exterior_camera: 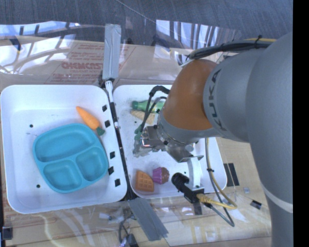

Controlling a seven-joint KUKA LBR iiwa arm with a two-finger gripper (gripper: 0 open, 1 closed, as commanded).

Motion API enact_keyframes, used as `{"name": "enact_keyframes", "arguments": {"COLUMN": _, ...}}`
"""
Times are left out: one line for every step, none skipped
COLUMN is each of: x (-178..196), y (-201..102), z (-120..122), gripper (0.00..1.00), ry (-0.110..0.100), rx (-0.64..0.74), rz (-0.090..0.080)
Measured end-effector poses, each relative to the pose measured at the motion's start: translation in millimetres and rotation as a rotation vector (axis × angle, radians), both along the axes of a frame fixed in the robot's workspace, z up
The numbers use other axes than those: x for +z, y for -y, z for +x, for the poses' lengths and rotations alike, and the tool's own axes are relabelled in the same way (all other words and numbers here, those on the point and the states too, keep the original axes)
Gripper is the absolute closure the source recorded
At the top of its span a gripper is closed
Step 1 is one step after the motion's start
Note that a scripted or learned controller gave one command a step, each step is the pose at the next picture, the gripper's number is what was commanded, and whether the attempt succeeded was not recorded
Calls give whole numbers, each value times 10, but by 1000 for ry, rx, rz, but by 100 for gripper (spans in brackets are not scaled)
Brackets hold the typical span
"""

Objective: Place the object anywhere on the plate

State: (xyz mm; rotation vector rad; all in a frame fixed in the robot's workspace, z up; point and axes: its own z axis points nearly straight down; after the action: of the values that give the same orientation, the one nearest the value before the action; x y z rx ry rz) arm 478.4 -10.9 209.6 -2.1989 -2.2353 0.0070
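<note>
We list two white bins side by side on the table [51, 225]. Left bin [15, 138]: a blue divided plate [69, 157] with three compartments, lying toward the 6 o'clock half of the bin, with bare white floor open at 9 o'clock and along the 12 o'clock wall. An orange carrot [89, 118] with a green end lies just beside the plate's rim at 1 o'clock, slanted, close to the divider between the bins; we cannot tell whether it touches the rim. Right bin [124, 94]: a green item [142, 105] near the 12 o'clock wall, a pale item [139, 114] just below it, partly hidden by the arm; a waffle-patterned orange piece [143, 181] and a purple piece [161, 175] side by side near the 6 o'clock wall. The arm [232, 96] covers most of this bin from 3 o'clock, leaving a narrow open strip along the divider. The gripper [144, 143] sits over the bin's middle-left; we cannot tell its opening, and we see nothing held in it.
</note>
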Motion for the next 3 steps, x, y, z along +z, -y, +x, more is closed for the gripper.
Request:
{"name": "enact_keyframes", "arguments": {"x": 95, "y": -7, "z": 10, "gripper": 100, "ry": -1, "rx": 6, "rz": 0}}
{"name": "enact_keyframes", "arguments": {"x": 190, "y": -14, "z": 20, "gripper": 100, "ry": -2, "rx": 12, "rz": 1}}
{"name": "enact_keyframes", "arguments": {"x": -203, "y": -194, "z": -30, "gripper": 100, "ry": 0, "rx": -9, "rz": -1}}
